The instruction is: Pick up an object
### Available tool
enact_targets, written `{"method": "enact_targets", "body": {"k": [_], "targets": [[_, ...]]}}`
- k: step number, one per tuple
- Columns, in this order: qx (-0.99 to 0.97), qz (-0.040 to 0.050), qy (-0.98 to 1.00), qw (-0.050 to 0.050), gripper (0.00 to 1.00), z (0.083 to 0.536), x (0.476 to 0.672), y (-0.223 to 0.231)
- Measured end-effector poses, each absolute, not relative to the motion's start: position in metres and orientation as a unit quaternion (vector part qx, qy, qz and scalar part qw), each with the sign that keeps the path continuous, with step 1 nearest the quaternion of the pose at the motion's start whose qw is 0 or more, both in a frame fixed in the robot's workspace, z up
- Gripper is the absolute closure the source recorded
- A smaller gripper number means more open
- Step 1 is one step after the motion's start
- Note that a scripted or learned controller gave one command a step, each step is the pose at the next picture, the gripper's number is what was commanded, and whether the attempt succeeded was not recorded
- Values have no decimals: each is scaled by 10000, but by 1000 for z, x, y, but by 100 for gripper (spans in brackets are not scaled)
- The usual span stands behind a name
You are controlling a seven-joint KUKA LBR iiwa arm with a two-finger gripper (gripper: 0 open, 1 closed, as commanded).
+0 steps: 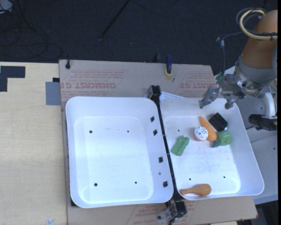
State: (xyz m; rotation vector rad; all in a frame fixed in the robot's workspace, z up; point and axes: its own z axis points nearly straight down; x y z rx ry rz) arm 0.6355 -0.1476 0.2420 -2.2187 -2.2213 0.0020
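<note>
- Left bin (79, 121): bare white floor.
- Right bin (253, 172): green block (180, 145) at centre-left; wooden spoon (196, 190) at 6 o'clock; white ball (201, 133), orange carrot (207, 127), black block (218, 122) and green toy (223, 138) clustered toward 1 o'clock.
- Pincer (218, 100): open, gripping nothing, at the bin's 12 o'clock rim.

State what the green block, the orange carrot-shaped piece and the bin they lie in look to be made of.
Green block: probably moulded plastic or foam, matte, ridged surface.
Orange carrot-shaped piece: likely toy plastic, smooth, with even saturated colour.
Right bin: white plastic by its look, with a slight sheen and rounded moulded corners.
</note>
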Motion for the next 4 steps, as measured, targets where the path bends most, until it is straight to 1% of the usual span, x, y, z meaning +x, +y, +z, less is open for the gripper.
{"method": "enact_targets", "body": {"k": [1,2,3,4], "targets": [[-7059,-47,-7082,-70,0,496,644,-124],[-7044,-13,-7098,-5,0,541,644,-40],[-7114,28,-7028,7,0,537,605,-172],[-7044,5,-7098,17,0,537,629,-59]]}}
